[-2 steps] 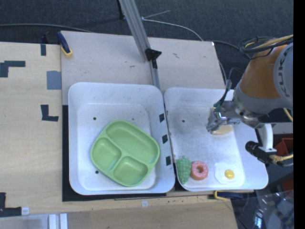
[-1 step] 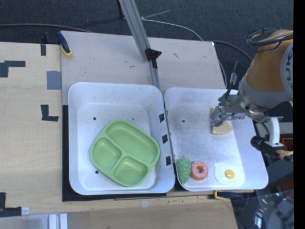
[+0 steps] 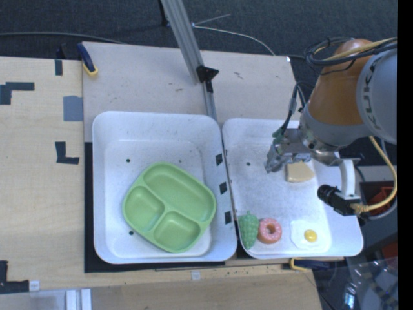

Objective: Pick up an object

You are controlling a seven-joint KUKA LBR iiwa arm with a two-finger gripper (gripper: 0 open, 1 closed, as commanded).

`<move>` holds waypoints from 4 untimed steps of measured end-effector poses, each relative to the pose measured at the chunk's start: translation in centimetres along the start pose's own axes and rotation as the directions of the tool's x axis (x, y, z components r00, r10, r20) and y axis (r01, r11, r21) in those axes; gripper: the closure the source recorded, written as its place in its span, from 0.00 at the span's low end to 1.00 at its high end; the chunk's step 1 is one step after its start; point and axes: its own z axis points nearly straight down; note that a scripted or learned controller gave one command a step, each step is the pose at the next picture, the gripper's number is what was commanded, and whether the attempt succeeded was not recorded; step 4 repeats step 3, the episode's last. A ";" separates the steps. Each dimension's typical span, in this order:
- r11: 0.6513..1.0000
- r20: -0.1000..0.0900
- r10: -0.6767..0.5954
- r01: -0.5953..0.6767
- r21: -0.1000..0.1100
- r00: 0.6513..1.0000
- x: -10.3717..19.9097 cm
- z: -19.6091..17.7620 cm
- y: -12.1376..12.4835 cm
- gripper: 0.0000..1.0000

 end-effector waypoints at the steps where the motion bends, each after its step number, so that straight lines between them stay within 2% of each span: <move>1: 1.000 0.000 -0.002 0.002 0.001 1.000 5.3 0.8 1.8 1.00; 3: 1.000 0.000 -0.001 0.001 0.001 1.000 14.2 0.2 3.1 1.00; 4: 1.000 0.000 -0.001 0.001 0.001 1.000 14.2 0.2 3.1 1.00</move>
